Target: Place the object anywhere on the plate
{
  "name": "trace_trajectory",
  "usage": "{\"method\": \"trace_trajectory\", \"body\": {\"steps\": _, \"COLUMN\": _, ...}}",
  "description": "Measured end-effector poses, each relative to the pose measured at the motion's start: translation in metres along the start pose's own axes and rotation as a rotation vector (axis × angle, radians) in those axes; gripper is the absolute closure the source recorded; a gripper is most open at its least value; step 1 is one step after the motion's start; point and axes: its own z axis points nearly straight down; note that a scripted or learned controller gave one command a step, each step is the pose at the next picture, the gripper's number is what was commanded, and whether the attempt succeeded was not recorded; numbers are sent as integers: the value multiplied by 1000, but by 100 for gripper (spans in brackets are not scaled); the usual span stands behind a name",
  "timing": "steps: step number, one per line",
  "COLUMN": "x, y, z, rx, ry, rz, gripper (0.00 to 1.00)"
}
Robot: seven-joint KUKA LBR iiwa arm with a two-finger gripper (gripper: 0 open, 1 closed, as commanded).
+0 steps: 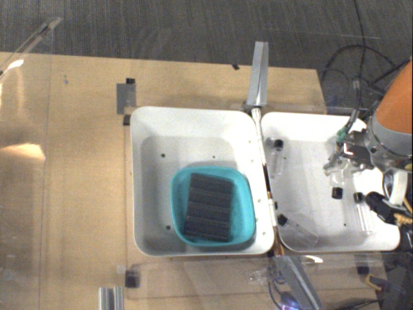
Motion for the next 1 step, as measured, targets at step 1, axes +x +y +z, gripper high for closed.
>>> {"method": "trace_trajectory", "body": {"steps": 1, "x": 63, "y": -18, "z": 32, "rx": 3, "ry": 1, "rz": -93, "gripper": 100}}
